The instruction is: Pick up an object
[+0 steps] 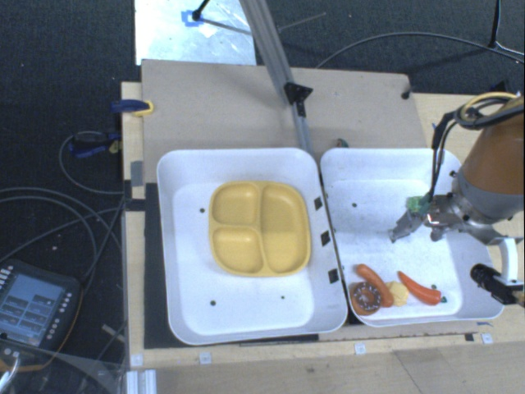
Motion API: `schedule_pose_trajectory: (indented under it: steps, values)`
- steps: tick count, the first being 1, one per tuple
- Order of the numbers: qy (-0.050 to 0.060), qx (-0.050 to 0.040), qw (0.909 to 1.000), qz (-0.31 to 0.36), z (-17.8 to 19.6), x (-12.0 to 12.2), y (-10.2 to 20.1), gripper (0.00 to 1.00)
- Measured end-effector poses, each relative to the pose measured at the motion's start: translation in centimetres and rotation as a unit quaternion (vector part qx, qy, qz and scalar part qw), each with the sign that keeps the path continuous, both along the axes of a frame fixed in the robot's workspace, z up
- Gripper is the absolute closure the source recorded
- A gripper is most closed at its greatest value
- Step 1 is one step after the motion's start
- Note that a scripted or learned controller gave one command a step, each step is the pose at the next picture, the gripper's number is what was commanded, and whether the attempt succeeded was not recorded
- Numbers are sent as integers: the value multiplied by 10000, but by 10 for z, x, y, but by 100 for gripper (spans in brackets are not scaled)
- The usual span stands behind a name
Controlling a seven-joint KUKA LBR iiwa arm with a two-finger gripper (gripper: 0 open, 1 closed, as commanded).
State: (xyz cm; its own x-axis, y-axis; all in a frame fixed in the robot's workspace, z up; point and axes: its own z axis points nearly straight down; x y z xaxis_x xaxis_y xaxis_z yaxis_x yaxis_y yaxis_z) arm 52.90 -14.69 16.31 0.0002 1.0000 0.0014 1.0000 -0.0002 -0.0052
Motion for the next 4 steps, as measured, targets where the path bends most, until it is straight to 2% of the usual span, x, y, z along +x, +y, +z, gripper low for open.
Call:
schedule_pose_trajectory:
  steps: [1,2,3,4]
  values:
    - [-5,1,10000,-1,-46,-8,-4,0]
    - [-45,-7,10000,4,-32,-5,-4,100]
    - [-70,-19,10000,30,32,-4,-4,100]
    - [-60,-15,10000,32,70,-2,-4,100]
